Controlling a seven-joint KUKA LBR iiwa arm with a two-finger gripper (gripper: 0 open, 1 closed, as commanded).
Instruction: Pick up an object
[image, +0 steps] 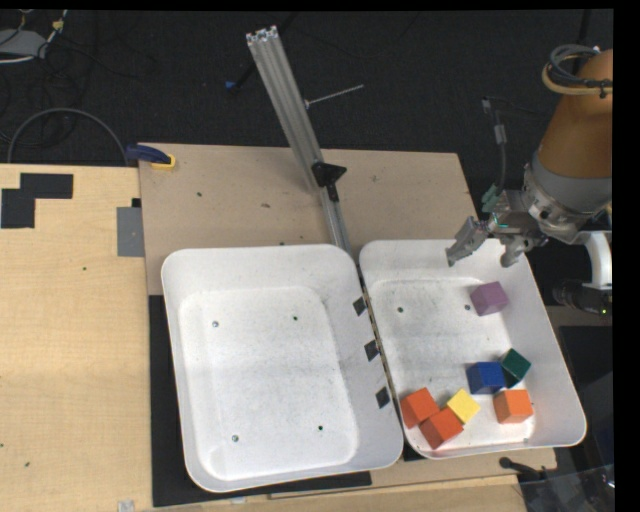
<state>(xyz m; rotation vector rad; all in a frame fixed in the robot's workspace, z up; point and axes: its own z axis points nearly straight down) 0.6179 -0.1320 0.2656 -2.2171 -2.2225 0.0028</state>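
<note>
Tan bench (250, 200) on dark floor; two white bins, blocks (465, 400) crowd right bin's (400, 270) near edge; gripper (487, 246) fingers spread apart, holding nothing.

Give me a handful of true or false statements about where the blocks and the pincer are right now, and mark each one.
1. All the coloured blocks lie in the right-hand white bin. True.
2. The pincer is clamped on the purple block. False: its fingers are spread with nothing between them, and it hangs over the bin's far edge while the block lies apart in the bin.
3. The small yellow cube lies between orange blocks. True: an orange block on its left, another orange block on its right.
4. The dark green block is in the left-hand white bin. False: it sits beside the blue cube in the right bin.
</note>
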